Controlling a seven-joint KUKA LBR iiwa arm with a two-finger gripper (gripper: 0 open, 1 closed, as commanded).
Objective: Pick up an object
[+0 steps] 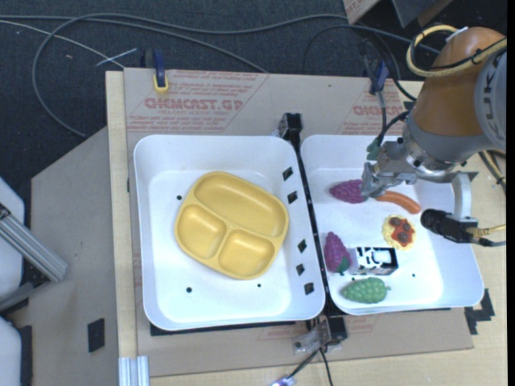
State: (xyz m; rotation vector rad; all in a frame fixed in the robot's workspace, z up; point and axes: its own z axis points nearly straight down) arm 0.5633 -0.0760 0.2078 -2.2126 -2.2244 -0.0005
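My gripper (376, 185) reaches down into the right bin (459, 284) from the right, under the orange wrist band. Its tip sits at the right end of a purple grape bunch (347, 190) and close to the left end of an orange carrot-like piece (400, 201). Whether anything lies between the fingers is hidden by the wrist. Nearer the front lie a second purple bunch (335, 252), a small pizza slice (399, 232), a black-and-white block (376, 259) and a green grape bunch (364, 290).
The left bin (153, 215) holds a yellow divided plate (231, 224). A black divider with clips (302, 215) runs between the two bins. A black cylinder on a bracket (444, 223) hangs over the right bin's right side. Cables trail behind the bench.
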